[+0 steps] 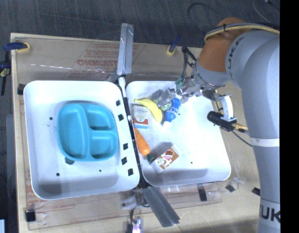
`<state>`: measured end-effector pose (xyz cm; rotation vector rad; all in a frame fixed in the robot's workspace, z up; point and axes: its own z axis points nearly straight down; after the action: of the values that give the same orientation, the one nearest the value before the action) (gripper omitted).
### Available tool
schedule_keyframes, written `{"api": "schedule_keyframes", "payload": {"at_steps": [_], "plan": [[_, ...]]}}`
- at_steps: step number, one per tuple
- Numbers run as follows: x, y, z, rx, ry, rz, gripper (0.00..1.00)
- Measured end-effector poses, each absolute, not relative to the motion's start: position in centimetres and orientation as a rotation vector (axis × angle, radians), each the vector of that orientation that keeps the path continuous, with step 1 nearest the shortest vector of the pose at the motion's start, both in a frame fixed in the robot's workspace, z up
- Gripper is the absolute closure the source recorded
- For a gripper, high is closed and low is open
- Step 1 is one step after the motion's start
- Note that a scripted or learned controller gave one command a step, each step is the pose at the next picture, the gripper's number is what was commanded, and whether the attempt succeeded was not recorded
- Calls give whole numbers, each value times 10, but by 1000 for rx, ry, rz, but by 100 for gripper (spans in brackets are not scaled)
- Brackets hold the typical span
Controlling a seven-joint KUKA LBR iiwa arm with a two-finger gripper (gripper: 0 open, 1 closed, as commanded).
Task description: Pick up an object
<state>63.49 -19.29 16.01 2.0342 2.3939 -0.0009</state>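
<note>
Blue bottle [171,111] lies partly hidden beneath the arm [222,57].

Gripper [174,94] low in the right bin [207,149] beside banana [150,108] and blue bottle [171,111]; blue tray [87,131] in left bin [42,178]

- Upper part of the right white bin [215,171] is crowded: yellow banana [150,108], blue bottle [172,110], white carton [141,115].
- Its lower right floor lies open.
- Blue plastic divided tray [89,131] fills the left white bin [38,178] centre.
</note>
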Motion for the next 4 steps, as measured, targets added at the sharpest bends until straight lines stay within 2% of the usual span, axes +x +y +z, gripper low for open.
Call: {"api": "schedule_keyframes", "payload": {"at_steps": [1, 2, 3, 4], "plan": [[638, -212, 106, 1958, 2430, 10, 0], [642, -212, 120, 1946, 2425, 17, 100], [641, -212, 120, 1947, 2426, 16, 0], [590, -209, 92, 1883, 2517, -1, 0]]}}
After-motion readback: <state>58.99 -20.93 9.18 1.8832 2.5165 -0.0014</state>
